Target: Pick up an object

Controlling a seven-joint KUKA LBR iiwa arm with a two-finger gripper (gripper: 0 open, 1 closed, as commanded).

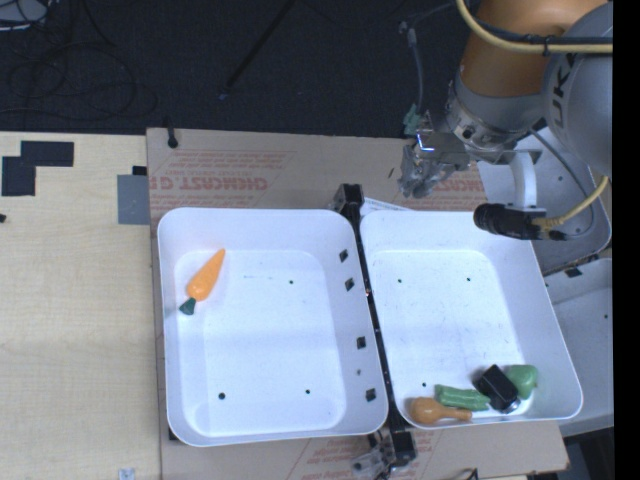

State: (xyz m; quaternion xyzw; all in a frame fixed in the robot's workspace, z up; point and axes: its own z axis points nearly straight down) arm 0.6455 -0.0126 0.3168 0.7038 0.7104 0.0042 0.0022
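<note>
The gripper (422,176) is hanging above the far rim of the right bin (455,230), carrying nothing; how far it is open cannot be told. Nearest candidates are lying well below it in the bin's near corner: a black block (497,386), green pieces (462,397) and an orange piece (437,411). The carrot (206,276), far to its left, is lying diagonally, green tip nearest. A good descent should be centring over one isolated item.

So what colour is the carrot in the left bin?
Orange, with a dark green stem end; camera view.
</note>
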